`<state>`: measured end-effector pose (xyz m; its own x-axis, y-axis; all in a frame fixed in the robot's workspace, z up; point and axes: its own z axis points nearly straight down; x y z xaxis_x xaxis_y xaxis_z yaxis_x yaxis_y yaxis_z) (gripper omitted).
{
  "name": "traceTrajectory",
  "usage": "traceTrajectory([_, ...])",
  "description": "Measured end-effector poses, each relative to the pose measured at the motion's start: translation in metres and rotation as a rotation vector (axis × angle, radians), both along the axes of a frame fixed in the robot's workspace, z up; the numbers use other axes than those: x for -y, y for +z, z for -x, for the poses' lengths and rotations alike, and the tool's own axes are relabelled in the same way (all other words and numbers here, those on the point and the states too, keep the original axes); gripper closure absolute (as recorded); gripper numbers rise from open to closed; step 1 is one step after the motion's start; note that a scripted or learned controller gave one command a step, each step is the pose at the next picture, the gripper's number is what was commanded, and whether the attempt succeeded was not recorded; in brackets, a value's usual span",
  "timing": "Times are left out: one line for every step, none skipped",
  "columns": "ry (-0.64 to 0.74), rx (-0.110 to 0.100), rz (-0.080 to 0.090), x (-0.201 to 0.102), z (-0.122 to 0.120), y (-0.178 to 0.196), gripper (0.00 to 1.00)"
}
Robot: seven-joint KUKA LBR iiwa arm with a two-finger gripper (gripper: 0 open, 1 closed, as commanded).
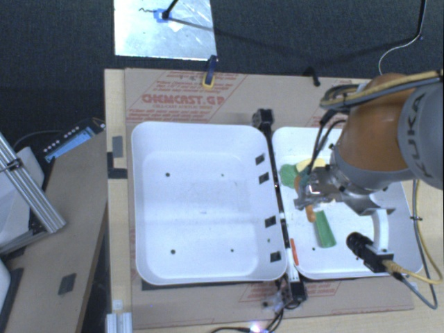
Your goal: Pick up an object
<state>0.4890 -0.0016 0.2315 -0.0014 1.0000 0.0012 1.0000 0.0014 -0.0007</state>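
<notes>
The grey and orange arm (374,137) reached in from the right and hung over the right bin (340,259), covering much of that bin's far and right parts. The claw (310,194) sat low over the bin's left half, close to the wall between the two bins. It showed mostly as a pale metal cluster seen from above, and I could not tell whether it was open or closed, or whether anything was in it.

The things to pick lay in the right bin, bunched near the claw. A green stick (324,231) lay on the bin floor just below the claw, tilted, its upper end close under the metal. A small orange piece (311,215) lay beside that upper end, touching it or nearly so. Above the claw a green lump (287,175) rested near the dividing wall, with a yellow piece (304,165) just behind it, partly cut off by the arm's cables. An orange blob (302,180) sat tight against the claw, its shape too small and blurred to make out.

The left bin (201,200) stood beside the right one, with a few small dark spots on its floor. Black clips (263,179) ran along the shared edge. Both bins rested on a cardboard sheet (184,97) with red print on the worktop (116,220).
</notes>
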Motion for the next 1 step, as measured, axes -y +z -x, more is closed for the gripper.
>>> traceTrajectory([-0.001, 0.008, 0.002, 0.0171, 0.0008, 0.0502, 1.0])
